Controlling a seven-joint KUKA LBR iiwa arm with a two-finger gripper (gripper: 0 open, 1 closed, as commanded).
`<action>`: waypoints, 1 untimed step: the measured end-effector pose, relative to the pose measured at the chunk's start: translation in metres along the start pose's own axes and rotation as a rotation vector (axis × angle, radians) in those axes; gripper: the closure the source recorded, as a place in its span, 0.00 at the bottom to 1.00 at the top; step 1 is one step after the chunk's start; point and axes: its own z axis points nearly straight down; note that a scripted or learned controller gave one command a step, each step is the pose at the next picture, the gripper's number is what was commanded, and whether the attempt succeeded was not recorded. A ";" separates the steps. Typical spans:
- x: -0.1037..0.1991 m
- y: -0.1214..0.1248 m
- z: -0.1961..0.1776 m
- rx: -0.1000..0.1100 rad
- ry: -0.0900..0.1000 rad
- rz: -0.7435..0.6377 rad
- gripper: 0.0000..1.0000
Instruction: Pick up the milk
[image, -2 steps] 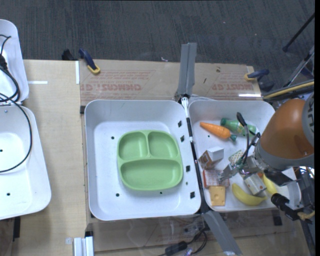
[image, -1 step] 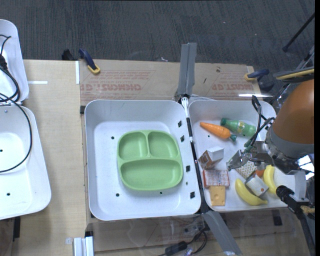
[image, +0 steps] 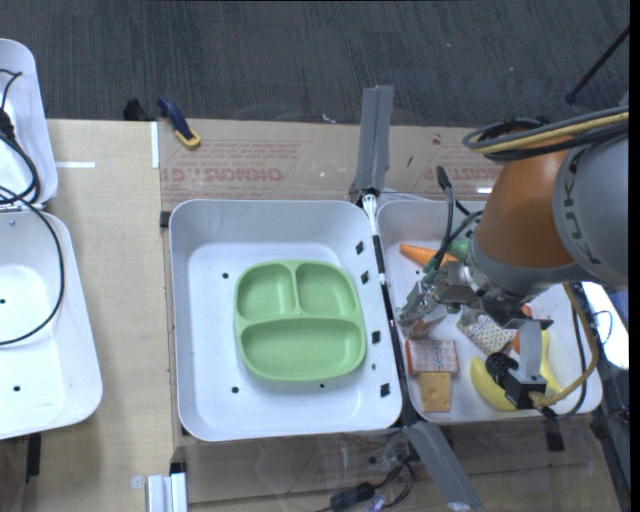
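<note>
In the right bin (image: 590, 395), a small red-and-white carton (image: 432, 355) that looks like the milk lies flat near the left wall. My gripper (image: 420, 308) hangs just above and behind the carton, at the end of the grey arm with its orange band (image: 525, 215). Nothing shows held in it. The arm covers much of the bin's middle.
An orange carrot (image: 418, 254) lies at the bin's back, a tan cracker-like square (image: 435, 390) at the front, a yellow banana (image: 495, 385) front right, and a white patterned piece (image: 487, 333) under the wrist. A green divided plate (image: 300, 320) sits in the left bin (image: 200, 400).
</note>
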 end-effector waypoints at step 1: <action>0.044 0.040 -0.001 0.001 -0.001 -0.068 0.00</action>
